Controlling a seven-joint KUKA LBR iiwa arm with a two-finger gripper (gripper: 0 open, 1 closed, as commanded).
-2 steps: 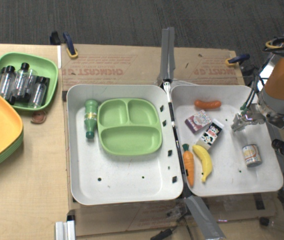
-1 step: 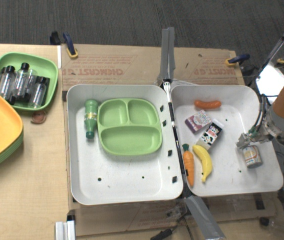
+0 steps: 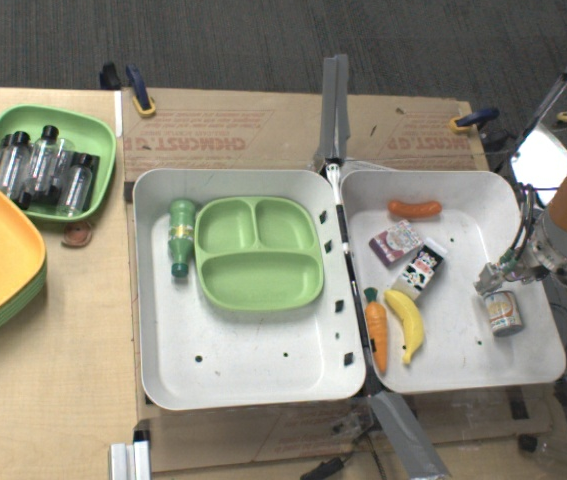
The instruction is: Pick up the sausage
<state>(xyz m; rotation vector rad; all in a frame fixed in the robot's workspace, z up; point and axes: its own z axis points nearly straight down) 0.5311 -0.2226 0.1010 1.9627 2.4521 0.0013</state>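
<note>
Near the right bin's [image 3: 463, 183] far edge lies the sausage [image 3: 415, 208], apart from the other items, so reachable from above. By the bin's right edge the tool [image 3: 495, 280] hovers over a can [image 3: 503, 313]; its spread I cannot tell.

Robotics lab: clamped bench [image 3: 263, 133], bins [image 3: 153, 268]

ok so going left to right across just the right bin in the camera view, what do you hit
carrot → banana → can → gripper. The two small packs and the sausage overlap the banana's span, so they are left out.
</note>
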